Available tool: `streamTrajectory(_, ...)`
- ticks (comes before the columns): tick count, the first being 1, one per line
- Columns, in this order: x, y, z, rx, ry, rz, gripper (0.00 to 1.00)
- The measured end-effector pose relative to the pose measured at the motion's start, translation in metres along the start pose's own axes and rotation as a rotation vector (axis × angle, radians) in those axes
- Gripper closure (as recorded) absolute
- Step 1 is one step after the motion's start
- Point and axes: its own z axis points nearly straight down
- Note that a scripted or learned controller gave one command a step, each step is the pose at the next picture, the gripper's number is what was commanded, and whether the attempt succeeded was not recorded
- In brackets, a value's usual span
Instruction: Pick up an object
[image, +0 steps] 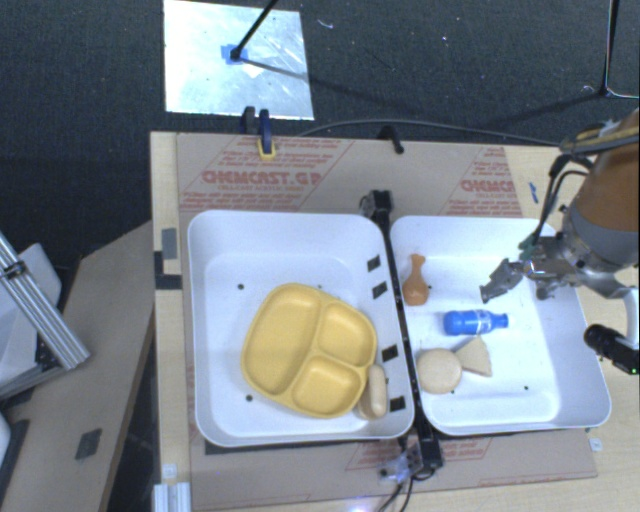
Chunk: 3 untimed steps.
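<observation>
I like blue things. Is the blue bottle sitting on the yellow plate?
No, the blue bottle lies in the right bin, while the yellow plate is in the left bin.

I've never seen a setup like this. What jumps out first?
The big yellow divided tray lying in the left white bin grabs the eye first. Next comes the small blue bottle lying in the right bin, with the robot's gripper hovering just above it from the right.
</observation>
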Motion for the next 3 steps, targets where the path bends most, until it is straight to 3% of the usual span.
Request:
streamTrajectory(1,0.0,0.002,-0.006,-0.012,-0.002,-0.002,0.0)
streamTrajectory(3,0.016,0.003,0.105,-0.006,0.0,-0.001,0.0)
